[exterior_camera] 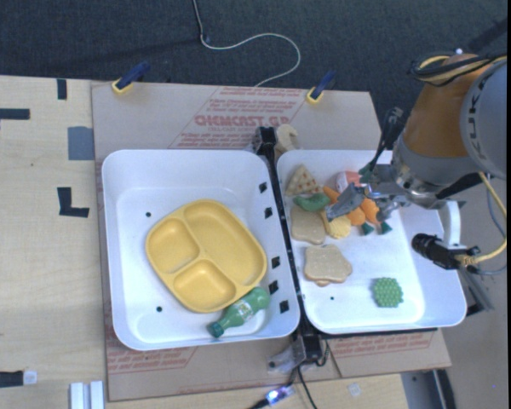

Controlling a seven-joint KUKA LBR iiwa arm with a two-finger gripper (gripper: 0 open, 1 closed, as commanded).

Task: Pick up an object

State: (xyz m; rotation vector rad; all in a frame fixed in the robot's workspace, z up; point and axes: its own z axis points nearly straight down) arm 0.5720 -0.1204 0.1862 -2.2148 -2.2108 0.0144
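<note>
I have the hand (358,203) low over the right bin (426,309), down in the cluster of toy food at its far side. From this angle I cannot tell how it is set or whether anything is caught in it; the grey parts blur into the clutter. The likeliest target, I judge, is the orange piece (368,212), touching or directly under the hand, with a yellow bit (339,227) just to its left. A cracker wedge (302,180) and a green piece (309,202) lie further left, a bread slice (326,265) nearer me and left, and a green broccoli (387,292) nearer me, well apart. The yellow tray (206,252) and green bottle (238,313) sit in the left bin (123,186), far left of the hand.
</note>
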